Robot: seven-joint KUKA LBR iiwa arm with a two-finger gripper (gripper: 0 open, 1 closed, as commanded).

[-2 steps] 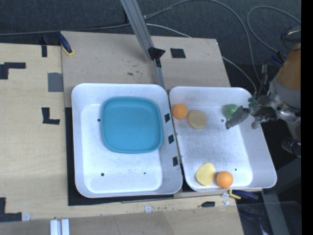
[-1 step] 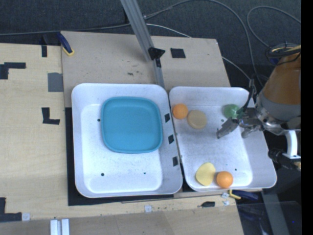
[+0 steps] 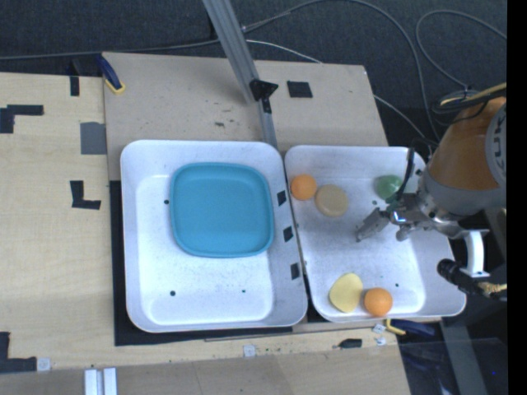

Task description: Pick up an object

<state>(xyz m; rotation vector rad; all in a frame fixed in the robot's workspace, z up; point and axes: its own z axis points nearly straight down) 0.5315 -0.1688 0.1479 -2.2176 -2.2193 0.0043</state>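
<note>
While the tool (image 3: 380,227) hangs low over the right bin (image 3: 412,303) with its fingers spread wide and nothing between them, the pick looks not yet made — the grasp and lift are all left. Nearest lie a green object (image 3: 386,186) and a tan disc (image 3: 333,201), then an orange ball (image 3: 303,188); a yellow piece (image 3: 346,292) touches a second orange ball (image 3: 378,301) near the front. On the tabletop beside it, the left bin (image 3: 148,303) holds a blue plate (image 3: 221,209).

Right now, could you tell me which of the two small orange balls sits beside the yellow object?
The orange ball at the right bin's near edge, touching the yellow object; the other orange ball lies by the tan disc.
</note>
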